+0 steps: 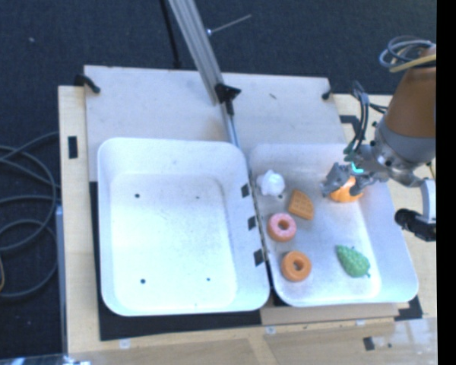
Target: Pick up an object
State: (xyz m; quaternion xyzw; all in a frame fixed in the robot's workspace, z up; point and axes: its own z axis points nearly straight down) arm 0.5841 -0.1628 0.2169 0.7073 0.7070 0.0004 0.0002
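The gripper (348,179) stands over an orange thing (345,194) at three o'clock in the right bin (387,238); its grasp cannot be judged.

two bins side by side mid-frame | left bin (175,226) left of right bin (387,257) | in right bin: small lump (271,182) upper left, wedge (301,204) right of it, ring (282,226) below, second ring (296,265) lower, leafy piece (353,261) lower right, round piece (346,192) upper right under gripper (348,175)
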